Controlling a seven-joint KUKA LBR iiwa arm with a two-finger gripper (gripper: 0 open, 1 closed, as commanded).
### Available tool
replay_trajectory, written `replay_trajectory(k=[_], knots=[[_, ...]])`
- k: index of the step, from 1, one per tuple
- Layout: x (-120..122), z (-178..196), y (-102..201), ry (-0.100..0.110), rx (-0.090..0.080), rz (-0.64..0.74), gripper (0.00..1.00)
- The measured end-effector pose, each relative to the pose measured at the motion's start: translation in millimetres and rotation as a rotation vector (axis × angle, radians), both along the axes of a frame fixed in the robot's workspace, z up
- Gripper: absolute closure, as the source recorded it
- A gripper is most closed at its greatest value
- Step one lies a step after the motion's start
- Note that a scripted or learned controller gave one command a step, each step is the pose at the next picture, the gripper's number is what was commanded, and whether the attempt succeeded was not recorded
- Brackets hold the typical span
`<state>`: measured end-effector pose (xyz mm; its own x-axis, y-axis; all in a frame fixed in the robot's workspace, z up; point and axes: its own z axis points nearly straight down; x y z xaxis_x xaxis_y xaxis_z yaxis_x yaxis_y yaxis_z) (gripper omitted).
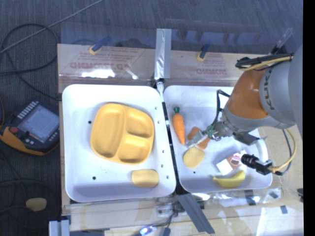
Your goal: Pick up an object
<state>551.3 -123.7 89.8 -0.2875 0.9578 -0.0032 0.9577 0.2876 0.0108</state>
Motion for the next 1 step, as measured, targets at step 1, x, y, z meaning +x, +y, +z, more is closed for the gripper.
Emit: replay_trajectory(k=[1], knots=[[61.9,-0.5,-0.7,-0.001,-0.003,0.097,0.00]])
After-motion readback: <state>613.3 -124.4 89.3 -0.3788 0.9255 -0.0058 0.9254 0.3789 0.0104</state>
